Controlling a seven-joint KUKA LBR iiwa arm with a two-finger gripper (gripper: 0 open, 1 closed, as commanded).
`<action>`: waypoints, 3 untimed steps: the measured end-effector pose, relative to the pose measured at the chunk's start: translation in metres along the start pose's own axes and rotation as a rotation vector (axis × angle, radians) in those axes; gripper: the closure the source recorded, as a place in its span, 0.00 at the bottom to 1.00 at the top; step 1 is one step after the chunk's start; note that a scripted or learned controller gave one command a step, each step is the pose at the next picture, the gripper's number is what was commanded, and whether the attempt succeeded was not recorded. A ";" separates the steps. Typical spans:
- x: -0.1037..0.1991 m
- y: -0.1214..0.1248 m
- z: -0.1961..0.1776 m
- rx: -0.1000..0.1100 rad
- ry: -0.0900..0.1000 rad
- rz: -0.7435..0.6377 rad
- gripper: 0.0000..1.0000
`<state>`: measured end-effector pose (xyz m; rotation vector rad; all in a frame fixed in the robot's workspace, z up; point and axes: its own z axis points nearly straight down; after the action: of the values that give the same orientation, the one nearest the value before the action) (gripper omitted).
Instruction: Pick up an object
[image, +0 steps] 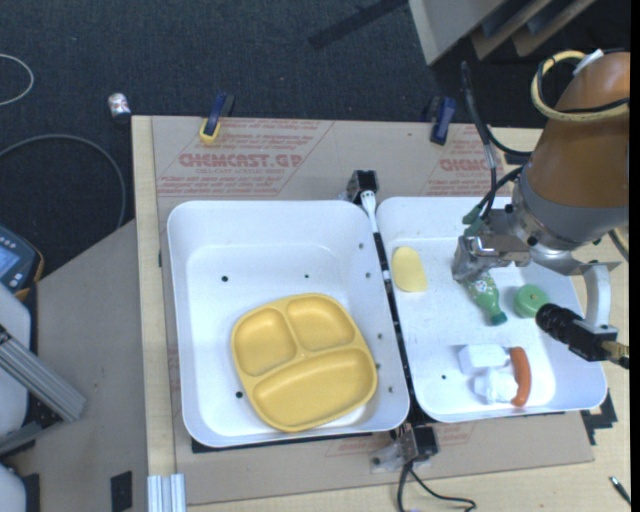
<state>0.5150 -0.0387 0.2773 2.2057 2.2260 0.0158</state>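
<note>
Taking the right bin (440, 395) as landmark: nearest its front wall lay a white block (488, 372) with an orange carrot (520, 376) just beside it, both probably light and rigid. Mid-bin, a green bottle (487, 297) lay tilted on its side, looking like small, light, smooth plastic that could roll or slip, so a grasp across its body seemed best. The gripper (478, 262) hung directly over the bottle's upper end, close to or touching it; whether it was spread or closed, or held anything, could not be told. A green cap (529, 298) lay beside the bottle, and a yellow piece (408, 269) lay nearer the bin's left wall.
</note>
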 end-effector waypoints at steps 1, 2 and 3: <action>0.055 -0.035 -0.033 0.007 0.000 0.002 1.00; 0.214 -0.033 -0.105 0.003 0.006 -0.011 1.00; 0.201 -0.036 -0.003 0.025 -0.005 0.011 1.00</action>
<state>0.4774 0.1617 0.2806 2.2277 2.2238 -0.0184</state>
